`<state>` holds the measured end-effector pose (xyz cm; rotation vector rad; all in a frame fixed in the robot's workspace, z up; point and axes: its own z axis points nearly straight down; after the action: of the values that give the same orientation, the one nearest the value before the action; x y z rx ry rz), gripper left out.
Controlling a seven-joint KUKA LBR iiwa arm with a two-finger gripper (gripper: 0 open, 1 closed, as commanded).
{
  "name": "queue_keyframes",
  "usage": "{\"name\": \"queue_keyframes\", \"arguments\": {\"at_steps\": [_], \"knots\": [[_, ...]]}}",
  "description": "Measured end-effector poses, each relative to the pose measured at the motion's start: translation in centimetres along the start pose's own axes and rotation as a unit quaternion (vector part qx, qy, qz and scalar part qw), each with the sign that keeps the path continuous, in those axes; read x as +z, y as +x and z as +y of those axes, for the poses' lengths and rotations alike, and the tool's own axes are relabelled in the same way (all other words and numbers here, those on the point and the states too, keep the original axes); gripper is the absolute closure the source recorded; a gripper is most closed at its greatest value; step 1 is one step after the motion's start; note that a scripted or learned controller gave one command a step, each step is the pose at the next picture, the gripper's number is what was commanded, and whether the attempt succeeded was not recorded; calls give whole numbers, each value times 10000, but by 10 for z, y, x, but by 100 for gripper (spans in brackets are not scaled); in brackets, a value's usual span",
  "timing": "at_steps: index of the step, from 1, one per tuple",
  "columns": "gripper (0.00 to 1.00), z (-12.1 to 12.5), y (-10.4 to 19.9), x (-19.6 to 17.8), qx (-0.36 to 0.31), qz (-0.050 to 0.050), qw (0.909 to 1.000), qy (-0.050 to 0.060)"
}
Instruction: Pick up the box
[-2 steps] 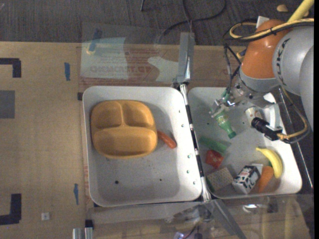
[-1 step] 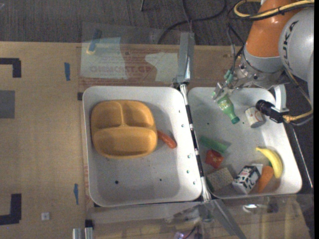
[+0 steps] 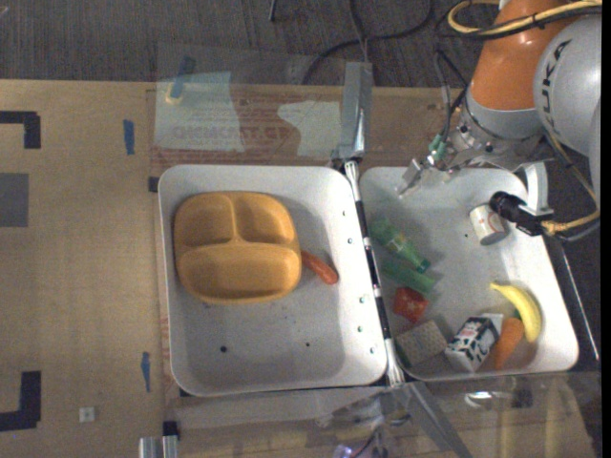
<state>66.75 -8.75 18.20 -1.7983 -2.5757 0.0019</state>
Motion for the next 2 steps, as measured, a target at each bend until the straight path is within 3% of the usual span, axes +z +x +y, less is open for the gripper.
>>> {"name": "queue_keyframes", "arguments": {"at_steps": [1,2], "knots": [[0,-36,-18,91,-485,2,9988,-11],[0,-73,-54,-157,415,-17,9991,-27]]}}
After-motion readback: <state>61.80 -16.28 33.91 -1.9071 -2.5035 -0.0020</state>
